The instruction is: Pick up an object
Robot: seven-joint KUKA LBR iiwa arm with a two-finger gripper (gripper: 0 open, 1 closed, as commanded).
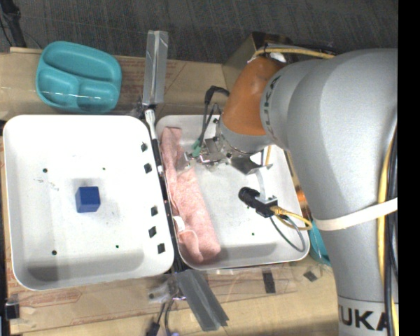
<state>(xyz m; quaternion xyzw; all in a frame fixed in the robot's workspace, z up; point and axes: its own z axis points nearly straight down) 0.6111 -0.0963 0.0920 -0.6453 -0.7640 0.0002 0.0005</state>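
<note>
The arm [336, 138] looms over the right bin [231, 254], its gripper [208, 152] low beside the pink cloth [189, 198] — likely the target, slumped along the bin's left wall. Whether it grips anything, I cannot tell. A blue cube [88, 198] sits apart in the left bin [28, 145].
</note>
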